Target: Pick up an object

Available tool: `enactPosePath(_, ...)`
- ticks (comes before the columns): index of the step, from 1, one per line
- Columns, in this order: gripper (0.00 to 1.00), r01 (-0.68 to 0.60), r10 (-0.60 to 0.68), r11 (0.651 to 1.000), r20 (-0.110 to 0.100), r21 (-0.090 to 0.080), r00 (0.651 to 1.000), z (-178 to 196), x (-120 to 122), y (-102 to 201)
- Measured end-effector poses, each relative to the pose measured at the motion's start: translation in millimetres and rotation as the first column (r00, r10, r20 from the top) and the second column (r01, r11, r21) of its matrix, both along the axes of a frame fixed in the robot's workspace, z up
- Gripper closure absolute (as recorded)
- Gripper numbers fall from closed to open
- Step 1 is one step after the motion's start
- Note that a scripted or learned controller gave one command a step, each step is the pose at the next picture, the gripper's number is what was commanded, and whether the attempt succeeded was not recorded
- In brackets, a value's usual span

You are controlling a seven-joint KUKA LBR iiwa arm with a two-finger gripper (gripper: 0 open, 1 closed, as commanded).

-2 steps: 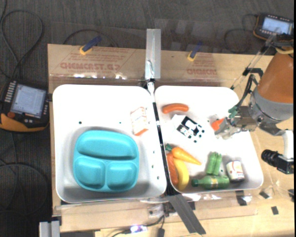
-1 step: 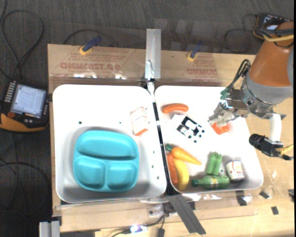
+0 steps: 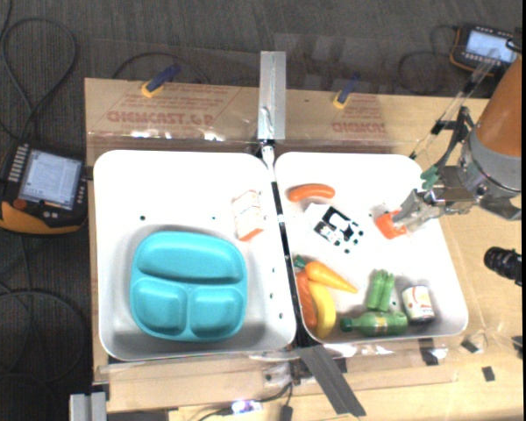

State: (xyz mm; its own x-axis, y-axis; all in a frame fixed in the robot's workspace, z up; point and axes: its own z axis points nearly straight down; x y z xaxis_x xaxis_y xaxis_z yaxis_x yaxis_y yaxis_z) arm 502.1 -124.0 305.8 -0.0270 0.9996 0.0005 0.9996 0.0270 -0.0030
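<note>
While my arm reaches in from the right side, my gripper [image 3: 401, 220] hangs over the right bin [image 3: 438, 261], in its upper right part, w/ an orange object [image 3: 387, 225] at the fingertips. This small orange thing sits between my fingers, so I say the gripper is clenched on it; if it touches the bin floor or is lifted, I cannot tell. Just left of it lies a black and white card [image 3: 337, 228], and further up-left an orange-red sausage [image 3: 309, 192] near the bin's top left corner. Along the lower part of the right bin are several items close together: a carrot [image 3: 329, 276], a yellow banana [image 3: 321, 310] touching it from below, a green bottle [image 3: 374, 324] lying flat, a green vegetable [image 3: 379, 289] just above the bottle, and a small can [image 3: 417, 302] beside them on the right. The left bin [image 3: 114, 200] holds a blue divided tray [image 3: 189, 283] w/ 3 compartments, and a small white and orange box [image 3: 248, 215] near the wall btw. the two bins.
</note>
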Motion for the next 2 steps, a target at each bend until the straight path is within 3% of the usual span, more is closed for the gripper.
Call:
enactPosePath(1, 1.00, -0.218, 0.218, 0.976, -0.001, 0.000, 0.976, -6, -18, 63)
enactPosePath(2, 1.00, -0.261, 0.261, 0.965, 0.000, -0.001, 0.965, 7, 1, 138)
